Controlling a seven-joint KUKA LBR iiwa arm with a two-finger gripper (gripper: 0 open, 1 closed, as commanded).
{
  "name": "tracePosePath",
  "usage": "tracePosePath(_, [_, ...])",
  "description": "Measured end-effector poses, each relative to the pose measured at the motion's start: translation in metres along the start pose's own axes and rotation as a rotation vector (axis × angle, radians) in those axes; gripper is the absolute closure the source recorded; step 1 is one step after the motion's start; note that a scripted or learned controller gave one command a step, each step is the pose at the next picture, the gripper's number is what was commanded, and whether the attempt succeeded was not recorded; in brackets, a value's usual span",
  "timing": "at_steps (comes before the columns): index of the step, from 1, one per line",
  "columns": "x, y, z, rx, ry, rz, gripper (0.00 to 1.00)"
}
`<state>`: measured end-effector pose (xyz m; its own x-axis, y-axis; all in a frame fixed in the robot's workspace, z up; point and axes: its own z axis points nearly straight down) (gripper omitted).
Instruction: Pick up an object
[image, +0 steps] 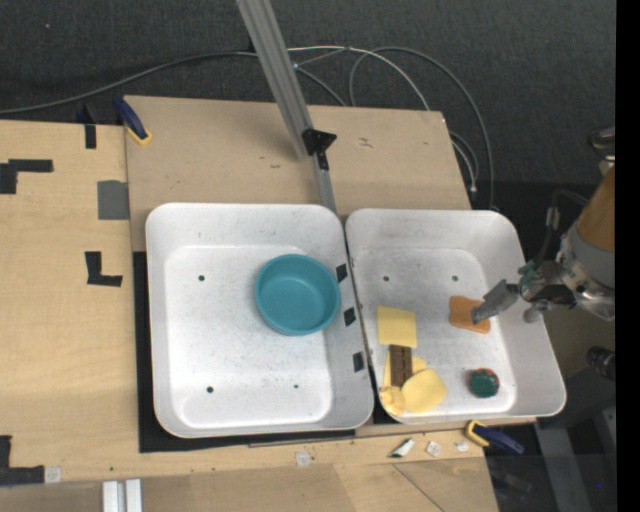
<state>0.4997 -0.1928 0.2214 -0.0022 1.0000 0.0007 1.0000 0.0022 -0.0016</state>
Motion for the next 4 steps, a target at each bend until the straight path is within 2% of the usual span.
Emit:
tracePosePath(1, [0.000, 0.000, 0.000, 0.000, 0.000, 0.000, 0.00])
tracePosePath(2, [-0.004, -0.001, 0.063, 0.007, 0.001, 0.002, 0.00])
tracePosePath(3, [0.002, -0.006, 0.109, 0.006, 0.001, 0.001, 0.00])
tracePosePath(4, [0.002, -0.006, 0.133, -0.001, -0.002, 0.001, 0.00])
